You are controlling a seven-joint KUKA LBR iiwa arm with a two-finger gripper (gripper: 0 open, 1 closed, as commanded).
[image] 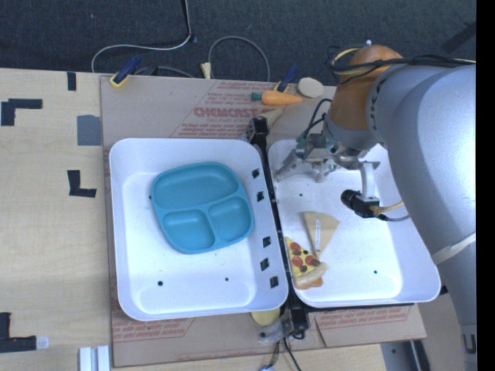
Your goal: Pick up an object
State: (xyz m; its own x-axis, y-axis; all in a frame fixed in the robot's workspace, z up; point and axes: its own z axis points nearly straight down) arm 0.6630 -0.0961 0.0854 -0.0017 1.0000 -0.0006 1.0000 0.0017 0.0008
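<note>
Fingers (288, 165) on the gripper (298, 161) looked spread apart with nothing between them when I checked, their tips low over the back left corner of the right bin (387, 280). Nearest me in that bin lay a toy pizza slice (303, 262) by the dividing wall, with a pale wedge (319, 229) just behind it, both well short of the gripper. I saw a blue divided plate (203, 207) resting in the left bin (131, 230), and farther back a small orange piece (280, 97) on the cardboard (216, 107).
</note>
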